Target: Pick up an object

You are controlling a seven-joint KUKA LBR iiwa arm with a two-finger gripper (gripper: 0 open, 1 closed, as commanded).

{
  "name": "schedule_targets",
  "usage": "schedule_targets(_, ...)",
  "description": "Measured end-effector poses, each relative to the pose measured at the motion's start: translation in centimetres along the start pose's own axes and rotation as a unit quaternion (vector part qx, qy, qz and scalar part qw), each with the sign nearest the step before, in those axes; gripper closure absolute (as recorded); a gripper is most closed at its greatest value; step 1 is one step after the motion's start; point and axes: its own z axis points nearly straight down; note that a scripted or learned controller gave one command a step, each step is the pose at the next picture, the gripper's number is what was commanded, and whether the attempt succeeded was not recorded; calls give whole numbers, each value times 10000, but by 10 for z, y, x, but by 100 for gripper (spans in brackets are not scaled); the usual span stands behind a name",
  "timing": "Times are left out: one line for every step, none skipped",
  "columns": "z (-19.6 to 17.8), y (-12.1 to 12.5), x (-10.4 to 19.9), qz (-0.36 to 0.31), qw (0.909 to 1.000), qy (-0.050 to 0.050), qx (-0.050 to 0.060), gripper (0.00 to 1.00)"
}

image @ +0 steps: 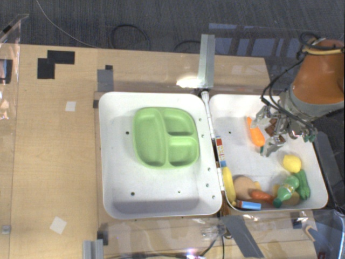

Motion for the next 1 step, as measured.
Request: schedule_targets(65,30,-10,-751,9972,-9,-5,0)
